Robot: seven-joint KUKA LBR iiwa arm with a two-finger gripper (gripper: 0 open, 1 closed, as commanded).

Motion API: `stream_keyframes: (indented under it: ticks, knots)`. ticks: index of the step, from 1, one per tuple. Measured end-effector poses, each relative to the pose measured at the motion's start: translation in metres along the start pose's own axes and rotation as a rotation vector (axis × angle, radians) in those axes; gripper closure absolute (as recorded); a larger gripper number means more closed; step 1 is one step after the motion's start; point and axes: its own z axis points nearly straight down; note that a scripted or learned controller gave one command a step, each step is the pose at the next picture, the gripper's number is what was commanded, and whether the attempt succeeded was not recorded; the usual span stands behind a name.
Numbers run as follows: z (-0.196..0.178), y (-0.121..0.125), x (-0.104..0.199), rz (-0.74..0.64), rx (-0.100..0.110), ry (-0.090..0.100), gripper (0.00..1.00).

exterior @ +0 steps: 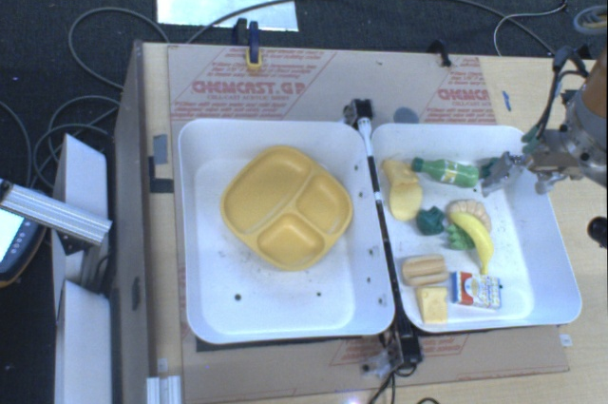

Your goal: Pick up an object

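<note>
Nearest the camera in the right bin (556, 269), the cheese (432, 304) sits at the front edge, with the carton (477, 290) just beside it and the hot dog (424, 270) right behind. All three resting on the bin floor, untouched. Moving back, the banana (478, 239) curves past the broccoli (433, 221), and the pear (405, 194) lies against the divider. Further still, the green bottle (448, 171) lies on its side, its cap end pointing at the gripper (502, 172). That gripper sits low over the bin's far right, just beside the bottle, and nothing is visible between its tips; whether they are spread or closed I cannot tell from here. Over in the left bin (204, 202), the yellow tray (287, 205) sits alone. So nothing is lifted yet: the grasp and the raise both remain, and the bottle looks the likeliest target.
</note>
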Motion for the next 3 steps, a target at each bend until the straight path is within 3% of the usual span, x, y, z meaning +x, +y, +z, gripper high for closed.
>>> stream_keyframes:
  ticks: [2,3]
  knots:
    - [0.194,0.049,0.037,0.0,-0.001,0.0,0.0]
    - [0.184,0.05,0.037,0.0,-0.002,0.0,1.0]
